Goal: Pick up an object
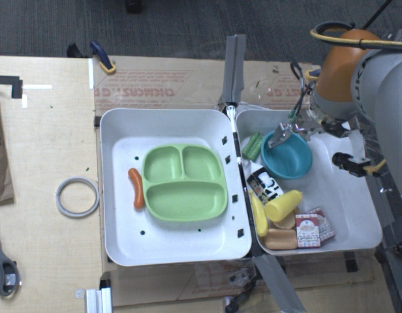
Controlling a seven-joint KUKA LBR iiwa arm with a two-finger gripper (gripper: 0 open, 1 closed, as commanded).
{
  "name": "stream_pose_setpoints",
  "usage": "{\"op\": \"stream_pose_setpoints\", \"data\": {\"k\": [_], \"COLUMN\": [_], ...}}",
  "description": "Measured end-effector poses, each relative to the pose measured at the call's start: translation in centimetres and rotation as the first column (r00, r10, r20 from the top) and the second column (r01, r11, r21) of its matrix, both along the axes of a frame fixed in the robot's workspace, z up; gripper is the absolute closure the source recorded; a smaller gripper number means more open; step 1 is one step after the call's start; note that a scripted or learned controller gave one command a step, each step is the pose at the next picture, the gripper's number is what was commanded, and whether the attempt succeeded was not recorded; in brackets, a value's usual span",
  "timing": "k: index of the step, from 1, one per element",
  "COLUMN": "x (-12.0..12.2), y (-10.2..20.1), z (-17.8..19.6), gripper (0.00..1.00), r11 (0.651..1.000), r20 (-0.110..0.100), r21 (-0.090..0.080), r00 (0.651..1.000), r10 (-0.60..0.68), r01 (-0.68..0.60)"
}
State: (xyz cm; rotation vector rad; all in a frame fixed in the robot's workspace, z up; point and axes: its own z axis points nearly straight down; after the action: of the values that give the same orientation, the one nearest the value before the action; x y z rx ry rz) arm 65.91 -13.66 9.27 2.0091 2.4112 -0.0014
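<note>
Standing at the near edge of the counter [44, 149], I see scissors [4, 274] at the near left corner and a grey ring [77, 196] lying flat on the wood a little further in. In the near end of the right bin [357, 240] sit a sausage roll [280, 238] and a small red and white box [312, 227] just beside it, with a yellow banana [258, 216] along the bin's left wall and a yellow cylinder [283, 205] resting above the roll. A black and white packet [266, 185] lies just behind those. The left bin [116, 175] carries a green divided plate [185, 181] near its middle, and an orange sausage [136, 188] lies just to the plate's left, apart from it. Further back in the right bin a blue bowl [288, 155] sits tilted, with a green block [252, 145] just to its left against the bin wall. The tool [284, 134] is at the bowl's far left rim, and its metal tips look close together right at the rim, though I cannot tell whether they truly pinch it. Behind it rises the arm [357, 77], grey with its orange band, reaching in from the right. At the far edge lie a sheet of cardboard [162, 83] and a blue and yellow clamp [103, 56].
</note>
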Motion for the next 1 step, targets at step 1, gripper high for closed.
{"op": "stream_pose_setpoints", "data": {"k": [1], "x": [-0.11], "y": [-0.28], "z": [0.92], "gripper": [1.00], "r11": [1.000], "r20": [-0.005], "r21": [-0.005], "r00": [1.000], "r10": [0.000], "r01": [0.000]}}
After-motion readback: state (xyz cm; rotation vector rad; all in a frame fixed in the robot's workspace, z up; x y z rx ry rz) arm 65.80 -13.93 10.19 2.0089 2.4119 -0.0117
